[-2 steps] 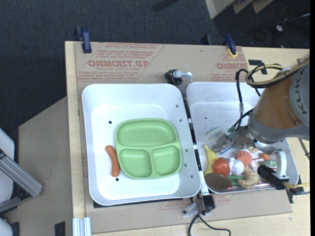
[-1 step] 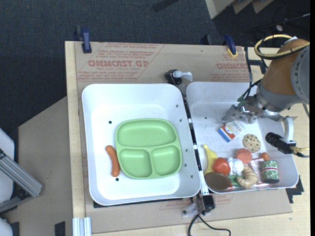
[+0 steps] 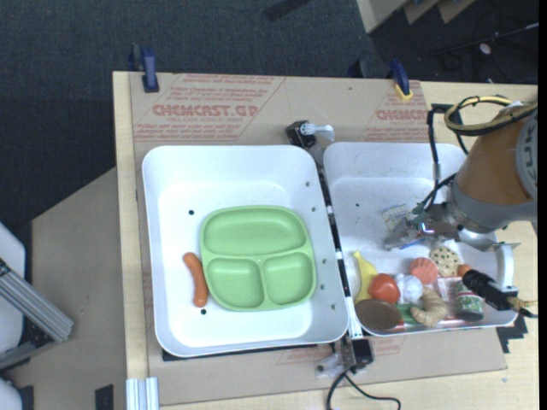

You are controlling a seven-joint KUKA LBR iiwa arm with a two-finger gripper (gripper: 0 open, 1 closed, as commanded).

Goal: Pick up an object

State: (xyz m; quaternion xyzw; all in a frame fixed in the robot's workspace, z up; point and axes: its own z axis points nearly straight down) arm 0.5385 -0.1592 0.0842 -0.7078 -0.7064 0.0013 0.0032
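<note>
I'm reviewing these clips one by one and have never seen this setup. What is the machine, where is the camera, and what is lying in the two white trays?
One camera looks down at a slant on a bench. The grey and orange robot arm reaches in from the right, its end effector over the right bin. That bin holds a pile of toy food, including a banana and a tomato. The left bin holds a green divided plate and, beside it, a toy sausage. I cannot tell whether anything is held.
</note>
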